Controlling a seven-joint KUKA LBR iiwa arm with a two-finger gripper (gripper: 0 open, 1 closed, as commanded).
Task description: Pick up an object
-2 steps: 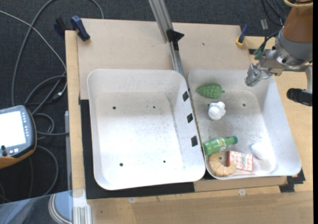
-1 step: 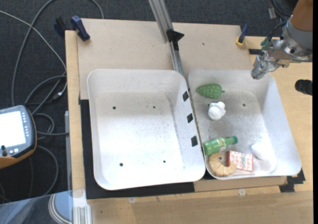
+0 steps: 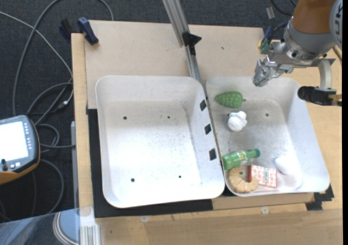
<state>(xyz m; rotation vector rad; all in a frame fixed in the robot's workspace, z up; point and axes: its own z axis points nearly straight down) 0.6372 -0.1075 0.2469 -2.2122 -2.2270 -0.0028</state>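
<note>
Camera view: gripper (image 3: pixel 261 78) hangs over right bin's (image 3: pixel 310 130) far edge, nothing btwn fingers; open or closed, can't tell. Green ridged toy (image 3: pixel 229 99) lies just below-left of it; prob. light, stiff plastic w/ grippy ridges; pinch across narrow middle.

A robotics lab: pale wooden desk (image 3: pixel 141 54) on dark carpet, loose grey cables (image 3: pixel 38 37) and handheld control pendant (image 3: pixel 16 143) at nine o'clock.

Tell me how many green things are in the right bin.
2. A bumpy green object lies near the bin's far end; a green bottle lies on its side nearer the front, beside the round pastry. None looks hidden.
</note>
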